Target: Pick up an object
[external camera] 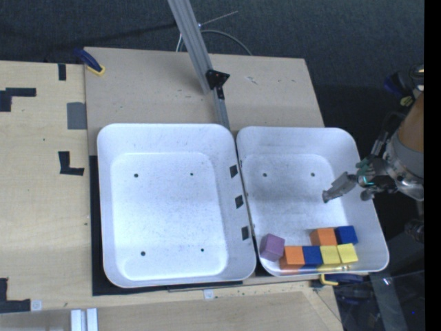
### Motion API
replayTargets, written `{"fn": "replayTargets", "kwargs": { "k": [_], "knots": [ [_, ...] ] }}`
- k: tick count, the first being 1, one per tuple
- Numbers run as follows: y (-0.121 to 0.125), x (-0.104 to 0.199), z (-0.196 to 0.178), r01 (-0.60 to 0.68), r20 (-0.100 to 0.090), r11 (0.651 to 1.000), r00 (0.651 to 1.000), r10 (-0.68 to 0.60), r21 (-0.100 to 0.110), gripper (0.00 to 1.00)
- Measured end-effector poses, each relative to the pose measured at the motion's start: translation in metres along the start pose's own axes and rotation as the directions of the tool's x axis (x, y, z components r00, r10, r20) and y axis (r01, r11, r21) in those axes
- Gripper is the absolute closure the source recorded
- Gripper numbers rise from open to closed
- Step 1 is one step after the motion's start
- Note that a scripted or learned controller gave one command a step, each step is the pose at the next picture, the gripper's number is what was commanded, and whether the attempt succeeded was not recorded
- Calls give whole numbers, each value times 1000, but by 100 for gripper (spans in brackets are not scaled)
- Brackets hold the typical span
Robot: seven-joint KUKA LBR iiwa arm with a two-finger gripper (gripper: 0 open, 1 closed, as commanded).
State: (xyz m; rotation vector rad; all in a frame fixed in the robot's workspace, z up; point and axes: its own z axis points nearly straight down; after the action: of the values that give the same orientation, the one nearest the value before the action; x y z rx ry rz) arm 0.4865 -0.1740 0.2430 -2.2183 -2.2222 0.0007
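Several small blocks lie along the front of the right bin (296, 140): a purple block (273, 245), two orange ones (294, 255) (322, 237), two blue ones (312, 255) (345, 234) and two yellow ones (330, 255) (346, 253). My gripper (345, 193) hangs over the right side of that bin, above and behind the blocks. It is open, with nothing between its fingers. One grey finger (335, 188) points left toward the bin's middle.
The left bin (165, 133) sits beside the right one on the wooden bench. A slanted metal rod (193, 36) with a black clamp (218, 79) stands behind the bins. A blue and yellow item (90, 61) lies at the back left.
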Motion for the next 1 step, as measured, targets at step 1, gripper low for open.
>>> {"fn": "replayTargets", "kwargs": {
  "k": [1],
  "knots": [
    [14,2,-5,1,0,1000,1000,-1,-1,0]
  ]
}}
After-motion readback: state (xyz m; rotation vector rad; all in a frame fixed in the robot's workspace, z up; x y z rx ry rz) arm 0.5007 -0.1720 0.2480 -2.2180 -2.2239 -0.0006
